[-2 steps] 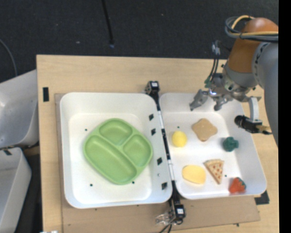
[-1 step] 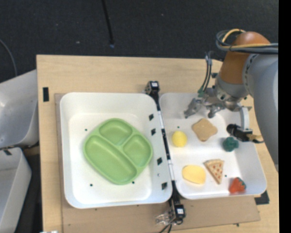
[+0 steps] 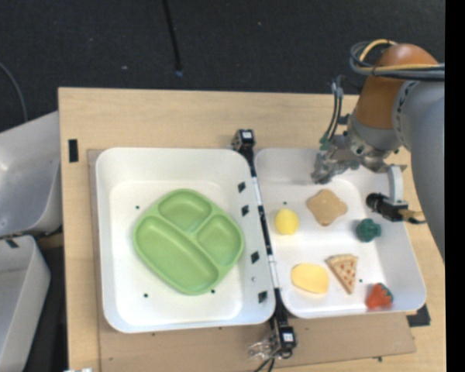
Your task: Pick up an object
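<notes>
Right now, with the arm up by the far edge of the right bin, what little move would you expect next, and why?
Probably a short move toward the tan cookie-like piece. The gripper hangs just above it in the picture, and it is the nearest item, lying apart from the yellow ball.

2 bins [image 3: 108, 208], 1 plate [image 3: 187, 240], 6 toy foods [image 3: 326, 206]
</notes>
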`<state>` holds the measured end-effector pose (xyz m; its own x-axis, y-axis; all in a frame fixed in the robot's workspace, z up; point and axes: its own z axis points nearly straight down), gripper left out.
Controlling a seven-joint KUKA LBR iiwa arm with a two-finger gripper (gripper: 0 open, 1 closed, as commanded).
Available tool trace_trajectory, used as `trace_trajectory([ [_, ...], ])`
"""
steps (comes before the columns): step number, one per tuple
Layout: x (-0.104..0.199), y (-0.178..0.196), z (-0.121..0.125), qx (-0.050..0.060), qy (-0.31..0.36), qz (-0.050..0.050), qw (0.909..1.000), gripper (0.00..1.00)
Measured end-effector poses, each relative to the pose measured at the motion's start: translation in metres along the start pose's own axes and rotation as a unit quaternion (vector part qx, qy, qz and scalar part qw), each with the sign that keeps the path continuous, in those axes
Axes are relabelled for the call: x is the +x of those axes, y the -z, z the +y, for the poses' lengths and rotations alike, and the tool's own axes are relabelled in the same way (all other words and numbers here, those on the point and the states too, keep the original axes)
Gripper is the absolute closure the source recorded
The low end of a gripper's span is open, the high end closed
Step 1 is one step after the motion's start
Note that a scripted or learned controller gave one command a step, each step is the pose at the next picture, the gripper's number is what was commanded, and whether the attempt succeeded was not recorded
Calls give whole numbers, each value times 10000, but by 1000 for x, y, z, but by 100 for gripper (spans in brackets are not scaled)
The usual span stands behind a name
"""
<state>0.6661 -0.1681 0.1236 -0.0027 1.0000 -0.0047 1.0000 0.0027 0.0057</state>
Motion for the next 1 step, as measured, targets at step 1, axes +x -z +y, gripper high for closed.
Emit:
trace_trajectory([
  [1,-1,44,4,2,0,14,10000,100],
])
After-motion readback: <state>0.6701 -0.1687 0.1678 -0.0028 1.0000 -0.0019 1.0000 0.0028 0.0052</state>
